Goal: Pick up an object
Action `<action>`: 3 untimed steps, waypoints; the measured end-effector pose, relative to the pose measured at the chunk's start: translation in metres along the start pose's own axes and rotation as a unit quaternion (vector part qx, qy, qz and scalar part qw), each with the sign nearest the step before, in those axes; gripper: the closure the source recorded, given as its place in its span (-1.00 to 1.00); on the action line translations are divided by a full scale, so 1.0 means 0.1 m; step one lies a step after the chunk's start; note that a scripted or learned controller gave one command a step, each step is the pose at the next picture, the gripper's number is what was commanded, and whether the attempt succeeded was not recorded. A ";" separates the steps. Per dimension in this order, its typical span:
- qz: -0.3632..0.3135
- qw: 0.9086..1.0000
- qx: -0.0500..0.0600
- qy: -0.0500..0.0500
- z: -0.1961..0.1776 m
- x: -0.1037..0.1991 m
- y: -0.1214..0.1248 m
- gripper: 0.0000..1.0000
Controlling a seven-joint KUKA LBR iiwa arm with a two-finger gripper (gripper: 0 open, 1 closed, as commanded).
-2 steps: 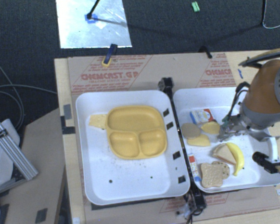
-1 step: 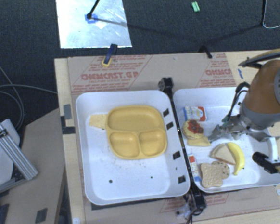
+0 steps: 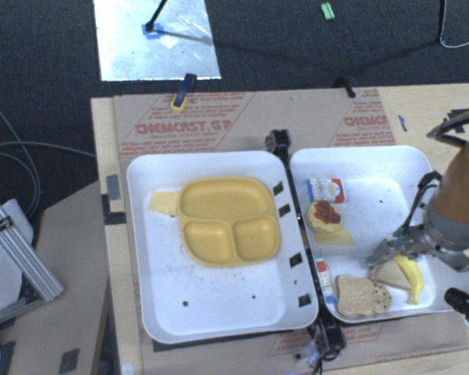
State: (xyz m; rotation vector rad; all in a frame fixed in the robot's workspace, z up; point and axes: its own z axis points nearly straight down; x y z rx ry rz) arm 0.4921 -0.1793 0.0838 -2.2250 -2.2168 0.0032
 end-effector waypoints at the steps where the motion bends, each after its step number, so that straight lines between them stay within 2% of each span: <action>1: -0.007 1.000 -0.002 0.002 0.00 0.74 0.07 -1.00; 2: -0.004 1.000 -0.003 0.000 -0.12 0.69 0.08 1.00; 3: -0.010 1.000 -0.009 0.002 -1.07 1.52 0.83 1.00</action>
